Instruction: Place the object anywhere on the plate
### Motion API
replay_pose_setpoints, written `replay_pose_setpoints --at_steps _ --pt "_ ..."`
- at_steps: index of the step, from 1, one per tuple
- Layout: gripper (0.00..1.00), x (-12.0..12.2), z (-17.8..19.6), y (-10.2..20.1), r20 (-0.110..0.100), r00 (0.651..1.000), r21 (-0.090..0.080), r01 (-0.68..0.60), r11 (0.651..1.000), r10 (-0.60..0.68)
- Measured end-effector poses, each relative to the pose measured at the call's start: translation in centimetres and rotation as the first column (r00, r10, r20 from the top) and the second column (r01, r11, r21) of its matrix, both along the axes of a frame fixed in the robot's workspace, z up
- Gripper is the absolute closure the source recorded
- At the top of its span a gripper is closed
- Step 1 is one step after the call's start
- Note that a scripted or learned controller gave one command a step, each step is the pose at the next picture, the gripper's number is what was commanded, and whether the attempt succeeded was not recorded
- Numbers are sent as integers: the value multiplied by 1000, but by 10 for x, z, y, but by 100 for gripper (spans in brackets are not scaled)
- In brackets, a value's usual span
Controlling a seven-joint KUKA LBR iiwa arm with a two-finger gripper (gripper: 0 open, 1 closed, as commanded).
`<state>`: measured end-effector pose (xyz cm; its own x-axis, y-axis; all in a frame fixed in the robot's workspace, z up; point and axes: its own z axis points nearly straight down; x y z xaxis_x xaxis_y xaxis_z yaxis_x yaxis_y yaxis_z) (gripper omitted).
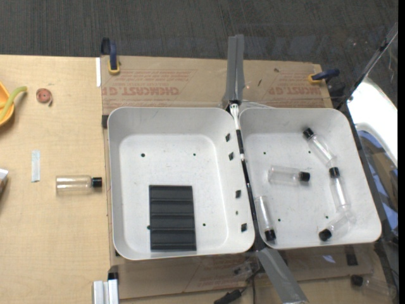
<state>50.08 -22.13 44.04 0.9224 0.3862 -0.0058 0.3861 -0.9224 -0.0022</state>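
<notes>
Camera view: black ribbed plate [171, 218] lies in the left bin [126, 132]; five clear black-capped vials [288, 177] are scattered in the right bin [354, 144].

Clear vial [78, 183] on the bench beside the left bin [117, 170], perhaps empty; small reddish disc [43, 95] farther back.

I am looking down on two bins, left bin [126, 170] and right bin [354, 170], both showing as smooth white plastic with a dull sheen; the plate [171, 218] is appearing as matt black ribbed material; the vials [288, 177] are reading as clear glossy plastic or glass with black caps; the cardboard sheet [164, 87] is looking brown, matt and printed; the bench [50, 233] is presenting as pale matt wood.
</notes>
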Motion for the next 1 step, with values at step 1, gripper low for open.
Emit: replay_pose_setpoints --at_steps 1 --pt "0 21 -26 100 0 981 -2 192 981 -192"
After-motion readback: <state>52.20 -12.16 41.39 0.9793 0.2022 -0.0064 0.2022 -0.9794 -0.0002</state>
